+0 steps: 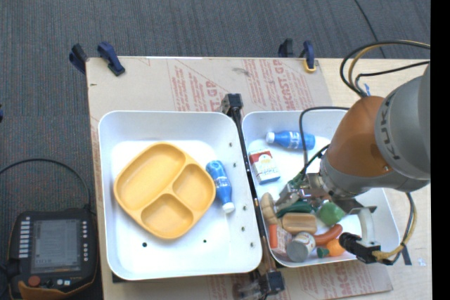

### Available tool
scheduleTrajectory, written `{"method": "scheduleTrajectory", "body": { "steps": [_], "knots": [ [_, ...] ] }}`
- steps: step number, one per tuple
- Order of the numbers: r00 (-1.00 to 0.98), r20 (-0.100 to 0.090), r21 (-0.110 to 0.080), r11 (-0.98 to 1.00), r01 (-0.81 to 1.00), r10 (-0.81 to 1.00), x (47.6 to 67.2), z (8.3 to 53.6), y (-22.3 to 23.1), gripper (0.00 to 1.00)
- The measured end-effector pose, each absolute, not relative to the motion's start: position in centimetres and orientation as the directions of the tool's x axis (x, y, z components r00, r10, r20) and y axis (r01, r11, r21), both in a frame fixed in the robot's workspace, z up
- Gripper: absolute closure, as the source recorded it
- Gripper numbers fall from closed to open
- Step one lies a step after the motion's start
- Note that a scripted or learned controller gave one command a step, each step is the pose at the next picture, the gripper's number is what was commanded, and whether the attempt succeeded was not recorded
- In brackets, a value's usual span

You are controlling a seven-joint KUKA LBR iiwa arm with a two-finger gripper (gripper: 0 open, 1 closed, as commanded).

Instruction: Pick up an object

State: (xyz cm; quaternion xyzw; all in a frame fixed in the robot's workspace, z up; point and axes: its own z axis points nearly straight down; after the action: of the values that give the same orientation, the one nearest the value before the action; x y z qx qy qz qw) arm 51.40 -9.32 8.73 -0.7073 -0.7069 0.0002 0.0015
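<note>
Grey carpet surrounds your bench, and two white bins sit on it side by side. Your left bin holds one yellow divided tray and one blue bottle, touching the tray's right edge, long axis running down toward you with the white cap lowest. Your right bin carries a second blue bottle lying crosswise, a red-and-white carton below it, and a heap of toy food. Your gripper sits over that heap; you cannot tell whether it is spread or closed.
</note>
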Motion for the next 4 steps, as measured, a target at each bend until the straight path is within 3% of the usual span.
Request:
{"method": "scheduleTrajectory", "body": {
  "steps": [1, 2, 3, 4],
  "knots": [
    [0.004, 0.003, -0.004, -0.004, 1.0, 1.0, 51.5, 9.6, -9.3, 1.0],
    [0.001, 0.001, -0.003, -0.001, 1.0, 1.0, 54.3, 8.7, -16.1, 1.0],
    [0.001, 0.001, -0.003, -0.001, 1.0, 1.0, 54.3, 8.7, -16.1, 0.0],
    [-0.002, 0.001, -0.002, 0.002, 1.0, 1.0, 60.9, 8.7, -16.0, 0.0]
  ]
}}
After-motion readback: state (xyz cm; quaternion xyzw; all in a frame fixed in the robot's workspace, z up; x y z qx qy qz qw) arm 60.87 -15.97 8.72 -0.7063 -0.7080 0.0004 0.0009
